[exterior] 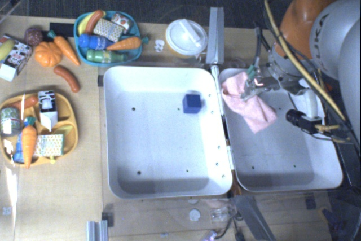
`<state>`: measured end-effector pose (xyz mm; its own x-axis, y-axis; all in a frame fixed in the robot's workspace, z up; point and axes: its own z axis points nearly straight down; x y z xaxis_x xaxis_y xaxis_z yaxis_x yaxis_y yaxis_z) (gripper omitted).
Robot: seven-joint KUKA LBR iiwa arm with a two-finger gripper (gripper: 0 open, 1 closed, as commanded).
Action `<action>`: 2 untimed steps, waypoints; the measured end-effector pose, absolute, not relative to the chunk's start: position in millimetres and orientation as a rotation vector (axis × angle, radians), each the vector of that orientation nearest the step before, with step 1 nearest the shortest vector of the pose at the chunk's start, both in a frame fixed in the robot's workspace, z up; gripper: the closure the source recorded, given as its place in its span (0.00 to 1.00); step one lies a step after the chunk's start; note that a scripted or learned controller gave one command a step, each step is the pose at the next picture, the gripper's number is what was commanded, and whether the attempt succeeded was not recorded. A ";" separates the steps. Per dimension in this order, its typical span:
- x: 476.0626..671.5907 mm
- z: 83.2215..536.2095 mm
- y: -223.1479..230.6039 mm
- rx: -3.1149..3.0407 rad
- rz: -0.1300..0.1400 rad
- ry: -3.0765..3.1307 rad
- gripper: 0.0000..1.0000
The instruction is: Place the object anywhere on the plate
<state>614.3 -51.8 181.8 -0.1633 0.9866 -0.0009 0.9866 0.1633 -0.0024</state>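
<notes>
A pink cloth (252,105) lies crumpled in the upper left part of the right bin (293,172). My gripper (252,80) is down at the cloth's upper edge, touching or just above it; the wrist hides how it meets the fabric. A small blue cube (192,103) rests in the left bin (152,172), toward its upper right. A round white plate (186,36) sits on the bench just beyond the left bin's far right corner.
A metal post (214,36) stands between the bins at the back, next to the plate. A blue bowl of toy food (107,36) and a yellow tray of toy food (36,130) sit at left. Black cables (307,121) hang over the right bin.
</notes>
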 end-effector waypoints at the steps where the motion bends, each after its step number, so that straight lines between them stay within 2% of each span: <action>1: 615.9 223.0 -50.3 -2.021 0.000 -2.406 1.00; 2: 598.1 229.9 -8.6 -1.496 -0.001 -2.762 1.00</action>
<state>598.1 -8.6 229.9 -0.5463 0.8376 0.0004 0.8376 0.5463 0.0002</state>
